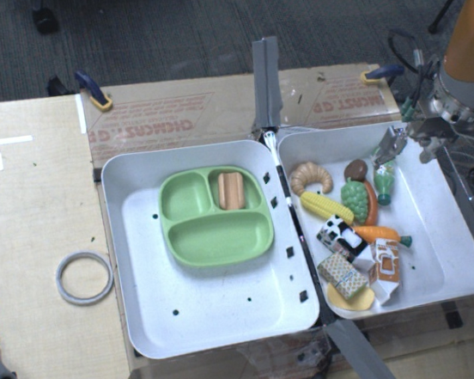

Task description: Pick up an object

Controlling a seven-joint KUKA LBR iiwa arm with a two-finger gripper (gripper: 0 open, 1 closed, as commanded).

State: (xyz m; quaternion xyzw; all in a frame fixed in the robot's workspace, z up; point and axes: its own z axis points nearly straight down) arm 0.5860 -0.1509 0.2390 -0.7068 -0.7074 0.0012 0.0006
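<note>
End effector [390, 148] over the right bin [455, 268]
Toy pile lies just left: green bottle [383, 185] nearest, corn [326, 206] beyond; its grip state cannot be told

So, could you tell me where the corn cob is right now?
The corn cob lies in the right bin, just below the croissant and left of the green grapes.

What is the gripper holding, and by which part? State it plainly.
Nothing that can be seen. The gripper hangs over the right bin's far right corner, just above the green bottle, with no item between its fingers.
</note>
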